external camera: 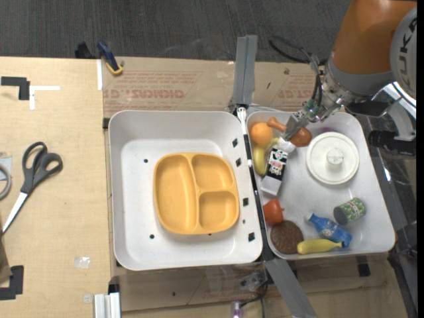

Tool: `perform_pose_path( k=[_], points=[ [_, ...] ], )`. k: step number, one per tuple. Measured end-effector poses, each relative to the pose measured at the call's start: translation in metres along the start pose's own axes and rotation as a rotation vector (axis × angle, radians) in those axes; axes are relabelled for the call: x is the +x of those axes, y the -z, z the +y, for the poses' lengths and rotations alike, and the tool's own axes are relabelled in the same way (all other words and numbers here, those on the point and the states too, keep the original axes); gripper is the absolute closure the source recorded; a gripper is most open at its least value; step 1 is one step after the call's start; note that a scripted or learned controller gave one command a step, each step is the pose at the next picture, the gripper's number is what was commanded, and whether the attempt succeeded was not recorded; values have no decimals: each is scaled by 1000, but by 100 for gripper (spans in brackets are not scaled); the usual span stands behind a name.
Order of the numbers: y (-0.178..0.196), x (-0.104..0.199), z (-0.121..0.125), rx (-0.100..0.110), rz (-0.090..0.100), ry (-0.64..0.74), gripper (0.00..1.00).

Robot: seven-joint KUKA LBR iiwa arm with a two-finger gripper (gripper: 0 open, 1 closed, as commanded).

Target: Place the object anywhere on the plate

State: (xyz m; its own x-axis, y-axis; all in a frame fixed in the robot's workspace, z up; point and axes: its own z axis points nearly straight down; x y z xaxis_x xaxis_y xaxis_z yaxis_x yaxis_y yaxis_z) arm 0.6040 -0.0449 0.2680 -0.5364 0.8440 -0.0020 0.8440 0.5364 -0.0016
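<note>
A pale wooden bench stands on dark carpet, bearing two shallow white bins side by side, with a pair of scissors lying on the wood well to the left of the left bin.

In the camera view, the yellow three-part plate sits in the middle of the left bin with nothing on it. Taking that plate as the landmark, everything loose lies to its right, past the divide, in the right bin: an orange ball and a carton nearest the plate, a white lid farther right, a red fruit, a brown disc and a yellow banana toy to the plate's lower right.

The gripper hangs over the right bin's upper corner, to the plate's upper right, low among the orange ball and a brownish-orange piece just beside it. Whether its fingers are apart or closed on anything I cannot tell; they are small and cluttered there.

Which object is meant is not certain, probably one of those under the gripper. The plate lies to the left and slightly toward the camera, so the carry would cross the bins' shared wall.
</note>
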Motion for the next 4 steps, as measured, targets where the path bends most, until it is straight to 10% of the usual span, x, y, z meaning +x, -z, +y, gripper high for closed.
perform_pose_path(
  k=[1,2,3,4],
  points=[
    [0,0,0,0,0,0,0],
    [9,-1,1,0,-2,1,100],
    [8,79,-25,1,2,-142,100],
    [-73,145,-6,0,2,31,100]
  ],
)
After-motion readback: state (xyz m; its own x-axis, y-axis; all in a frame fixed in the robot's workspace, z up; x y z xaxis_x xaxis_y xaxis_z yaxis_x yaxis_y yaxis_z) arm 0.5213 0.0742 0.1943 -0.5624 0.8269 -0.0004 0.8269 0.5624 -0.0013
